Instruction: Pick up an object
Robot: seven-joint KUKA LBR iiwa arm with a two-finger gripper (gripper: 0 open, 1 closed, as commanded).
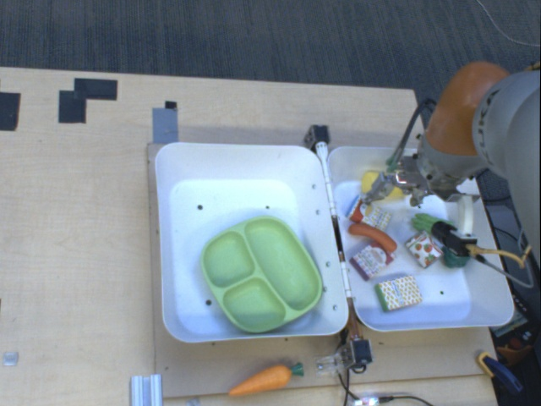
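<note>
Wooden bench [76, 227] with two white bins; in the right bin [490, 307] a hot dog [373, 234] lies pointing upper-left to lower-right; the gripper [396, 184] hovers above-right of it, jaw state unclear, a yellow item [372, 180] partly hidden beneath it.

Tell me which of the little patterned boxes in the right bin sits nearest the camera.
The green-speckled box, alone at the front; the purple one and red-and-white one sit farther back.

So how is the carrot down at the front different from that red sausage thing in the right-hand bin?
The carrot is orange with a green tip; the sausage is red-orange all over. The carrot lies on the wooden bench outside both bins; the sausage lies inside the right bin, crowded among other small items. The carrot lies far from the gripper; the sausage lies close below it. Both are long, slim and lying flat.
</note>
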